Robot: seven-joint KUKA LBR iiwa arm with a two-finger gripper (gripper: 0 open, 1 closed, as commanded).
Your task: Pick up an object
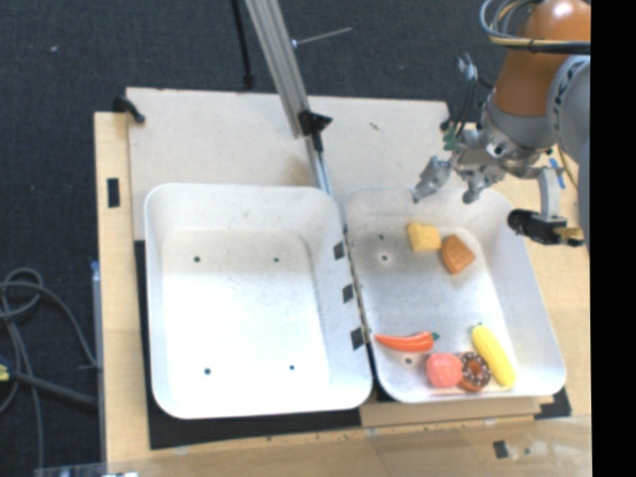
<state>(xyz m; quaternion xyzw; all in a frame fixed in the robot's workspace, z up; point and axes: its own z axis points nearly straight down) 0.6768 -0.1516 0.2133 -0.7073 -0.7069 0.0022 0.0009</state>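
Grey arm (pixel 568 97) with an orange band, looped cables, and a metallic two-finger gripper (pixel 449 185).

A wooden bench (pixel 117 296) bears two white bins (pixel 248 296) (pixel 452 296), seemingly on dark matting.

the grey robot arm with the orange band (pixel 535 60) reached in from the right. its two-finger metal gripper (pixel 452 185) pointed down, fingers spread apart.
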